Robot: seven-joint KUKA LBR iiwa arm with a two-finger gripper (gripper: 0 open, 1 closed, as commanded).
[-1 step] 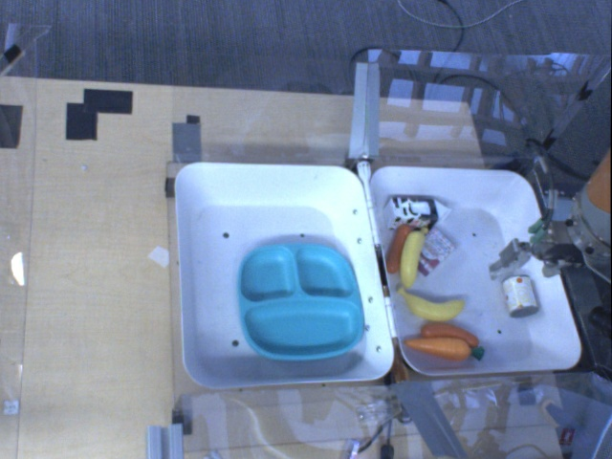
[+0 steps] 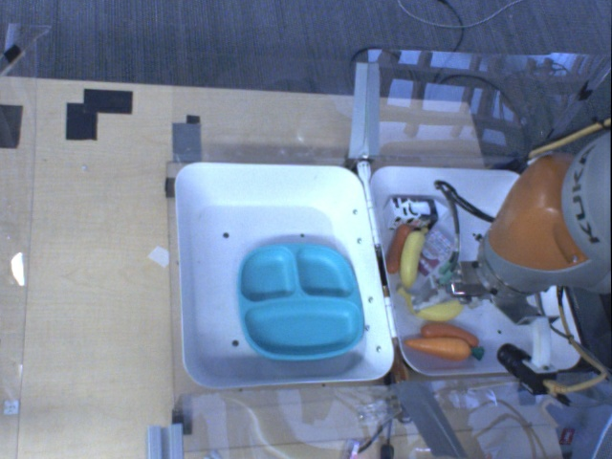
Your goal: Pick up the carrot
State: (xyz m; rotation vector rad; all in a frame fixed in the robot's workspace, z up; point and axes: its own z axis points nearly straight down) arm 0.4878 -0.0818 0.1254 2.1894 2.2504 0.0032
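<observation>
nothing lifted yet: the carrot [image 2: 439, 347] lies in the right bin [image 2: 497, 363]; the gripper [image 2: 457, 280] hovers over bananas, grip state unclear.

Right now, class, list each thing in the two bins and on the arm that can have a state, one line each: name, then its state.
Carrots: two, lying flat at the right bin's near edge, ungripped.
Bananas: one lying lengthwise, another lying below it, both ungripped.
Blue tray: flat in left bin, right way up, compartments bare.
Gripper: over right bin, among items; grasp unclear.
</observation>
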